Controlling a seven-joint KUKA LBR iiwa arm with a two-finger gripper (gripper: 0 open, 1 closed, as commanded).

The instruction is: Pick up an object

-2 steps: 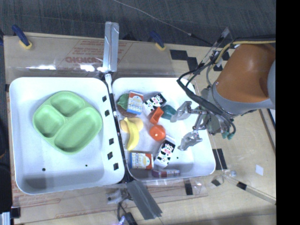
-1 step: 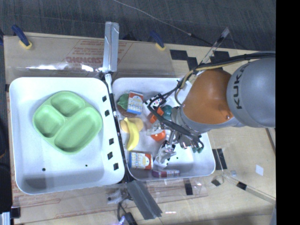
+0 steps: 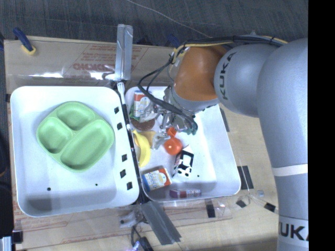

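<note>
My gripper (image 3: 174, 123) is low inside the right bin (image 3: 220, 156), hanging under the orange band of the wrist (image 3: 196, 77). An orange toy (image 3: 172, 145) lies directly below it, touching or nearly touching its tip. A yellow banana (image 3: 142, 146) sits to the left of the orange toy. A small can with a red and green label (image 3: 140, 104) and a brown round item (image 3: 144, 123) lie at the gripper's left. The wrist hides the back of the bin.
A black-and-white patterned piece (image 3: 183, 163), a small orange and white carton (image 3: 156, 178) and a thin pink tube (image 3: 185, 193) lie near the right bin's front wall. The left bin (image 3: 31, 192) holds a green divided plate (image 3: 76, 135).
</note>
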